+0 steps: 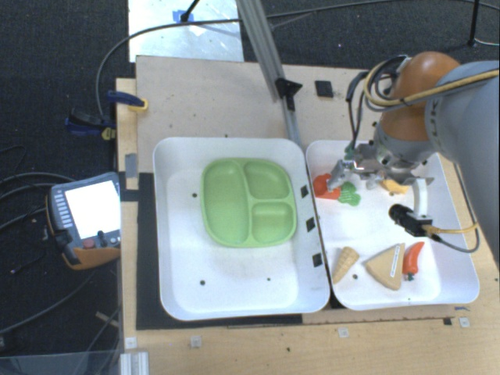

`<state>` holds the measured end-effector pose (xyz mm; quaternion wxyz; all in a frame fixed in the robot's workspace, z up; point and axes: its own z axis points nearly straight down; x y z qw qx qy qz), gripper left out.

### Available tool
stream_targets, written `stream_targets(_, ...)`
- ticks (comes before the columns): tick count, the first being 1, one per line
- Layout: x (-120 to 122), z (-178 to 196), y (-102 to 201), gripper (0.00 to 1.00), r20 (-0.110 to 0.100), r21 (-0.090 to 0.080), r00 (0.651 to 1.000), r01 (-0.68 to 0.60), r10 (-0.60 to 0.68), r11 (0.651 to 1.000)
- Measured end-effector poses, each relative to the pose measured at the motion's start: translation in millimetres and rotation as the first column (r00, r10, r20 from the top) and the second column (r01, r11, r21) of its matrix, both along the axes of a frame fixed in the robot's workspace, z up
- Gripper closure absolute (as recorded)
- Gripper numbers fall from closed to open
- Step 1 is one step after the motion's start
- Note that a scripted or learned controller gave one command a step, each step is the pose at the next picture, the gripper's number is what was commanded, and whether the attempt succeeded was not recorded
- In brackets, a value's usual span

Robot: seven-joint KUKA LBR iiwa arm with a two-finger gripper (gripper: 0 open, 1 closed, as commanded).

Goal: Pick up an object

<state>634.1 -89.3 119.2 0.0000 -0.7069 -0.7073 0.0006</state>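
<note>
Two white bins sit side by side on the counter (211, 100). Nearest, at 5 o'clock in the right bin (375, 299), lie one cone (344, 263), one wedge (386, 268) and one red pepper (414, 258). The left bin (176, 287) holds one green tray (248, 201) with three compartments. Farther, at 12 o'clock in the right bin, the tool (353, 170) hangs by one carrot (326, 187), one green piece (349, 197) and one yellow piece (395, 185); whether its grip is spread, I cannot tell.

Arm (469, 100) cut off at right
</note>
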Motion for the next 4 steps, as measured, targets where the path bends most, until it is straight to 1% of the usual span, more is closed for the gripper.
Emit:
stream_targets(1, 1.7, 13.5, 0.2, 1.0, 0.005, 0.0, 1.0, -0.001, 0.001, 1.0)
stream_targets(2, 2.1, 56.5, 0.2, 1.0, 0.005, 0.001, 1.0, -0.003, 0.003, 1.0)
stream_targets(3, 5.2, 121.9, 0.0, 1.0, 0.009, 0.0, 1.0, -0.004, 0.004, 1.0)
stream_targets(4, 6.5, 174.6, -0.1, 1.0, 0.007, 0.0, 1.0, -0.005, 0.005, 1.0)
